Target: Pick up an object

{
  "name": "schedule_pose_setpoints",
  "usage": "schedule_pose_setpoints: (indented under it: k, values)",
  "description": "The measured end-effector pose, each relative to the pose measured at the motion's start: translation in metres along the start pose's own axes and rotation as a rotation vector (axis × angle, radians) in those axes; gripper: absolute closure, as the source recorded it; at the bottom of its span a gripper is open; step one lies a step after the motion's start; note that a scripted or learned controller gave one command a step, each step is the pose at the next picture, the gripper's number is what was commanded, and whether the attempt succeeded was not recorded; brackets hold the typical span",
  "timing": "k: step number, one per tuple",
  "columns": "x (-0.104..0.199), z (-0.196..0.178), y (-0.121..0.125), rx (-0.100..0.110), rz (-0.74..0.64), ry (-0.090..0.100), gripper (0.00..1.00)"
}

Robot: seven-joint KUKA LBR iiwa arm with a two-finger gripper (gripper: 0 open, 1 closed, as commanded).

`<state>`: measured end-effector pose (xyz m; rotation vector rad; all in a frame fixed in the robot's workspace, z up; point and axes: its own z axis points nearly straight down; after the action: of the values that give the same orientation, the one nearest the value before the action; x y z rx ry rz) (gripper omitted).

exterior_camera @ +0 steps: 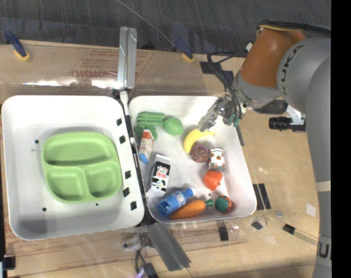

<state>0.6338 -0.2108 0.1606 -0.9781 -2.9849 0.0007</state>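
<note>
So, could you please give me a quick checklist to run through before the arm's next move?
1. Hand over the right bin: ok.
2. Target near: banana just below the hand: ok.
3. Hand holding something: cannot tell.
4. Banana free of neighbours: not ok, a dark ball touches it.
5. Left bin ready for a drop: ok, green tray sits flat.

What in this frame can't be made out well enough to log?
- Gripper: finger state unclear in the camera view; too small and blurred over the banana.
- Small carton: printed label too small to read.
- Round item beside the banana: identity blurred.
- Arm: cut off by the right edge.
</note>
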Motion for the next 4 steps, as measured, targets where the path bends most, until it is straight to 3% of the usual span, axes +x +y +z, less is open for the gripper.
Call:
schedule_pose_setpoints:
  k: [1,2,3,4]
  values:
    - [0.000,0.000,0.000,0.000,0.000,0.000,0.00]
    - [0.014,0.069,0.031,0.000,-0.007,0.001,0.00]
    - [0.013,0.057,0.033,-0.001,-0.014,-0.004,1.00]
    - [0.053,-0.037,0.069,-0.006,0.012,-0.010,1.00]
